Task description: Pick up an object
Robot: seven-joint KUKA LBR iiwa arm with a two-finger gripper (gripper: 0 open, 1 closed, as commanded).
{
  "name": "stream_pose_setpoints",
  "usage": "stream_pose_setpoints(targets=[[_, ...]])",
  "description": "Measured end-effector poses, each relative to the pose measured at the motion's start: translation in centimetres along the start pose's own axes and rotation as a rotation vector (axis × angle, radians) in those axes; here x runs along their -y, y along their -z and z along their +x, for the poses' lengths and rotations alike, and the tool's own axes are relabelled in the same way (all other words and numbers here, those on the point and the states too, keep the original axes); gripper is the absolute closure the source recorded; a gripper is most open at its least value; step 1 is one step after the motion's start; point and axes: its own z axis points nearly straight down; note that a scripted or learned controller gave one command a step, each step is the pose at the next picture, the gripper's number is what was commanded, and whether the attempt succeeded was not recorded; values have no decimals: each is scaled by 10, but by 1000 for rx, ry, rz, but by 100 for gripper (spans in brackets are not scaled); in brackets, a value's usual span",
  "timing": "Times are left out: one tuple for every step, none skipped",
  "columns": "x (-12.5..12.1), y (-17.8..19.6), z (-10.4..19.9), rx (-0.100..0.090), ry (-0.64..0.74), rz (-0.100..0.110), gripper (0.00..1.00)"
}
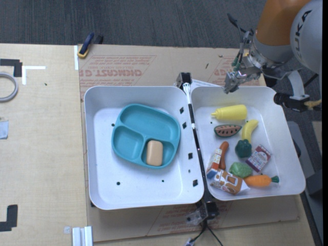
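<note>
**Q:** Where is your claw, and what is it doing?

**A:** My claw (233, 81) hangs over the far rim of the right bin (287, 132), at the end of my grey arm with its orange band (279, 14). It is small and dark in this view, so I cannot tell how it is set, and I see nothing held in it.

**Q:** What lies nearest to it?

**A:** Just below the claw, toward the camera, a yellow bottle (230, 112) lies on its side. Below that sits a watermelon slice (227, 130), with a banana (249, 129) to its right.

**Q:** And farther off?

**A:** Farther toward the camera — a green pepper (243, 148), a red packet (258, 159), a sausage (222, 155), a green leafy piece (240, 169), a carrot (260, 181) and a small orange carton (228, 182), crowded close together.

**Q:** Anything off to the claw's side?

**A:** Well to the left in view, the left bin (102, 173) holds a teal divided tray (130, 127) — a tan bread-like piece (154, 152) rests in its lower right compartment.
</note>
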Motion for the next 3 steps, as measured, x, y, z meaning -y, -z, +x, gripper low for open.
stream_pose_setpoints(targets=[[0, 0, 0, 0, 1, 0, 0], [51, -74, -10, -1, 200, -1, 0], [78, -140, -2, -1, 201, -1, 0]])
